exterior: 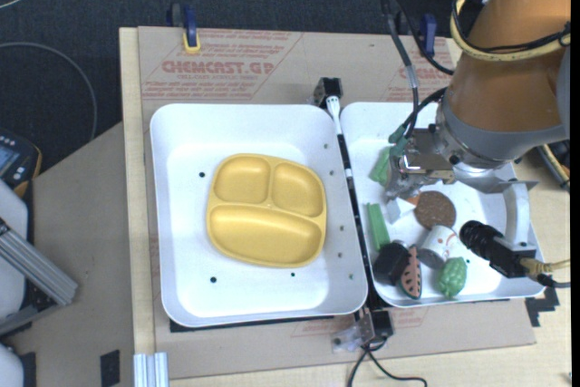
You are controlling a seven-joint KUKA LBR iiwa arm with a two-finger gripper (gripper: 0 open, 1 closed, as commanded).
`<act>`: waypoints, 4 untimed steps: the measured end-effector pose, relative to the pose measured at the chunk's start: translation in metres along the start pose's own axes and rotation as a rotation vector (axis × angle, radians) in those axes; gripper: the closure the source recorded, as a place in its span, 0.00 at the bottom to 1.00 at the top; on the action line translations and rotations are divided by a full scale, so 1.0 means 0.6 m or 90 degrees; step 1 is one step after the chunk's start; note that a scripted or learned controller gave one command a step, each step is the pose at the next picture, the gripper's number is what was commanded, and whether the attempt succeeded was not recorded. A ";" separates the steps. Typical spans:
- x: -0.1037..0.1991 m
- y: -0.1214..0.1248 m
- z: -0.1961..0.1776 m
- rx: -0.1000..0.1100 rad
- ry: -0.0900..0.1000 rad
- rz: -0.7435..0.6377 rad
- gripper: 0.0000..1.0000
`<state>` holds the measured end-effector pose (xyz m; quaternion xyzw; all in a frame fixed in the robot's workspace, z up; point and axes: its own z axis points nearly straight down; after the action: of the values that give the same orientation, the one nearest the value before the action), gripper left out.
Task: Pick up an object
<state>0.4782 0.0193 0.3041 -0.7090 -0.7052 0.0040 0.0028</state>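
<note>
My gripper [399, 188] hangs low over the upper left part of the right bin [362, 124], under the orange-banded wrist. A green piece [381, 166] lies just left of it, partly hidden by it. Right of the gripper lies a brown disc [435, 209]. Below it a green stick [376, 223] lies along the bin's left wall. Near the front of the bin sit a black lump [391, 260], a watermelon slice [412, 275], a small white and red item [441, 240] and a green toy [453, 277].
The left bin [181, 195] holds a yellow divided plate [267, 209]. A black-edged ridge [349, 186] separates the two bins. The arm's bulk covers the right bin's back right area.
</note>
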 end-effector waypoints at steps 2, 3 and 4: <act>-0.009 -0.001 0.143 0.004 0.001 -0.002 1.00; -0.083 0.002 0.170 -0.002 0.001 0.000 1.00; -0.078 0.004 0.151 -0.006 0.001 -0.002 1.00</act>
<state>0.4795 -0.0277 0.2138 -0.7079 -0.7064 -0.0004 0.0000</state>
